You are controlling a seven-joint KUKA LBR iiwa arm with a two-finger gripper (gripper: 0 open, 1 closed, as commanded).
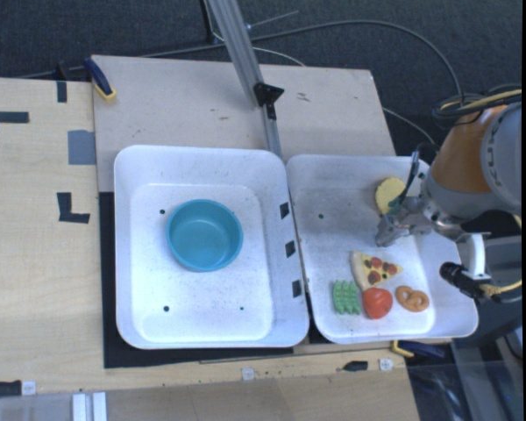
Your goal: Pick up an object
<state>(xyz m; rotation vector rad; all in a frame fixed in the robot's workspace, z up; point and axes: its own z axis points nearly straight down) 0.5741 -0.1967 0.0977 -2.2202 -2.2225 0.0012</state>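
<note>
— Where's the arm got to?

— It reaches in from the right, over the right bin. The gripper is low down in that bin, just beside a round yellow piece near the bin's far right side.

— Is it holding anything?

— From here I cannot tell how the fingers stand; they're a dark clump under the wrist, and I see nothing between them.

— What else is in that bin?

— A pizza slice just below the gripper, close but apart from it. Along the near edge, a green ridged piece, a red tomato touching it or nearly so, and a pretzel to the right.

— And the left bin?

— A blue bowl, upright, about in the middle. Both bins sit side by side on the worktop.
</note>
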